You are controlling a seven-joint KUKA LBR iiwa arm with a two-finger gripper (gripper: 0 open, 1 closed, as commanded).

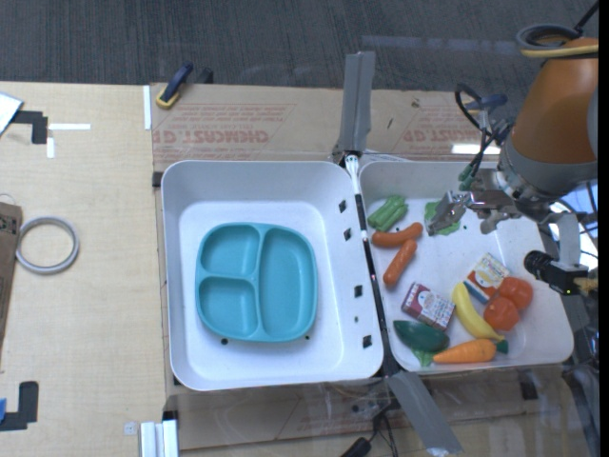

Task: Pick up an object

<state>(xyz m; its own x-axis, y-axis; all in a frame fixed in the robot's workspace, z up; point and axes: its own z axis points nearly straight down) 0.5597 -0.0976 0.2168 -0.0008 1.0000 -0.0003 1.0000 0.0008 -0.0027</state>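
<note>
Just left of the end effector, green pepper, grip state unclear

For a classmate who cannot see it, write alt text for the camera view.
A grey and orange robot arm's gripper hangs over the right white bin, which holds toy food: carrots, a banana, a tomato and small cartons. The left bin holds a teal divided plate.

Matt teal plastic tray, glossy white bins, seemingly plastic toy banana.
</note>
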